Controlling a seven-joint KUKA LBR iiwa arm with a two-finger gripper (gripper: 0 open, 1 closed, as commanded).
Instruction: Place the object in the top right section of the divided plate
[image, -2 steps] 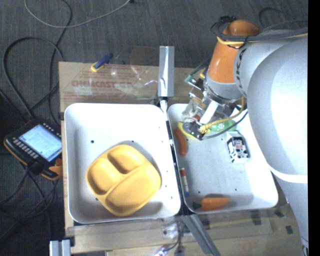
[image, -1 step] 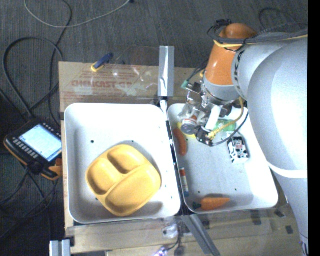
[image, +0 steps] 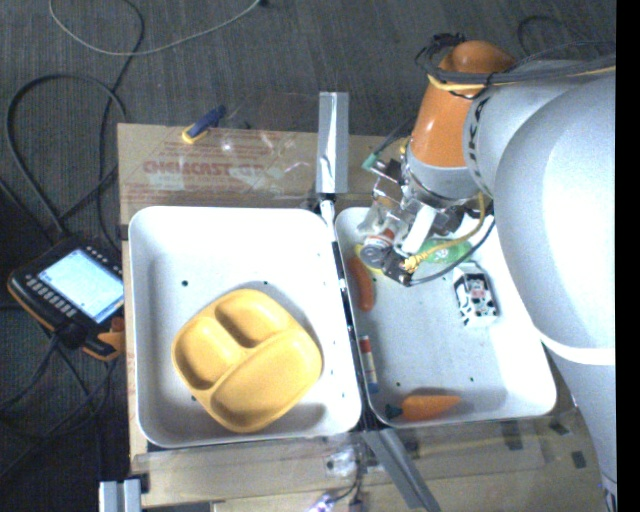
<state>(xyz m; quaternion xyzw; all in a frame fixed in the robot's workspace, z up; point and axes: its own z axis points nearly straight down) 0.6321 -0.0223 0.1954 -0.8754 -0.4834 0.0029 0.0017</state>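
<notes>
Gripper (image: 385, 250) hovering over right bin (image: 500, 385), grip state impossible to tell | yellow divided plate (image: 248, 358) sitting in left bin (image: 160, 290) | cardboard (image: 225, 165) lettering unreadable

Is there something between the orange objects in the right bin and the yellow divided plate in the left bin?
Yes. The two bins' adjoining walls run between the carrot-like object in the right bin and the divided plate in the left bin. Nothing lies on the plate itself.

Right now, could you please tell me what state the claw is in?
Claw: cannot be told; it sits over the right bin, near the hot dog.
</notes>
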